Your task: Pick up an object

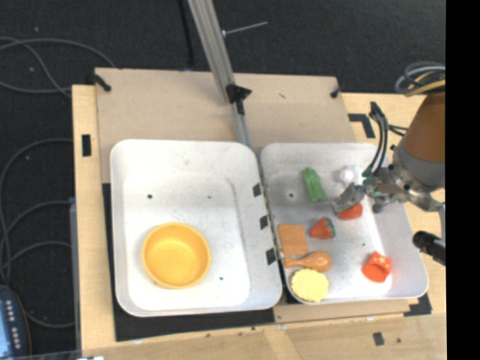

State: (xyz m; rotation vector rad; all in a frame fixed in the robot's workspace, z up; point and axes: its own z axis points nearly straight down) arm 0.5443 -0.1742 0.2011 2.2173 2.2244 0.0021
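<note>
Whether the jaws stand open or closed we cannot tell; we see the grey two-finger gripper (pixel 351 199) low over the right-hand shallow white bin (pixel 279 172), reaching in from the right below the arm's orange band (pixel 429 130). Just under its tip lies a small red rounded piece (pixel 349 213), touching or nearly touching the gripper, though we cannot make out anything between the fingers. To the left of the gripper lies a green oblong block (pixel 313 184), and a small white object (pixel 346 175) sits just beyond the tip on the far side. Nearer to us and to the left we see a red strawberry-like toy (pixel 323 228), a tan flat square (pixel 292 238), a tan drumstick-shaped toy (pixel 309 261) and a pale yellow round disc (pixel 309 285) at the near rim. An orange-red chunky piece (pixel 376 267) lies near the right corner. In the left-hand shallow white bin (pixel 150 163) rests a yellow plastic bowl (pixel 176 255), well apart from the gripper.
</note>
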